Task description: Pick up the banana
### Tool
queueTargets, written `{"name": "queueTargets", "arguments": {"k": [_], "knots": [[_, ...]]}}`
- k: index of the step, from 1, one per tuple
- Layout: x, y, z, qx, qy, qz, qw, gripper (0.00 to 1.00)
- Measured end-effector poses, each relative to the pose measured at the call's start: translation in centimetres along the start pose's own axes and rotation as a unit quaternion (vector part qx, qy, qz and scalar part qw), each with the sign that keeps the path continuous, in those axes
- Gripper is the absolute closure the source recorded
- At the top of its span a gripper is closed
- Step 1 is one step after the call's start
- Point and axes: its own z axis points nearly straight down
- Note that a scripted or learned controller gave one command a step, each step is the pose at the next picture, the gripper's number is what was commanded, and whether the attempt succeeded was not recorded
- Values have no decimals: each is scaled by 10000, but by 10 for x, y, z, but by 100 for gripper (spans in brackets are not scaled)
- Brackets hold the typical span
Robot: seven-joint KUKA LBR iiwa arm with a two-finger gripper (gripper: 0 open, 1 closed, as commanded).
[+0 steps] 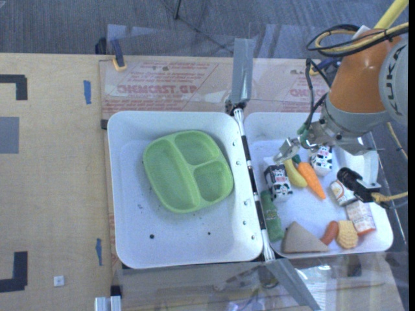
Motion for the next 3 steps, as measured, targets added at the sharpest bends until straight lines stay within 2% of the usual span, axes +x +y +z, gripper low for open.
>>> {"name": "queueTargets", "arguments": {"k": [1,2,3], "knots": [[-33,41,97,-34,-15,132,9999,0],[-34,43,84,-68,-48,123,9999,100],[15,89,-1,-3,-4,614,9981,100]]}}
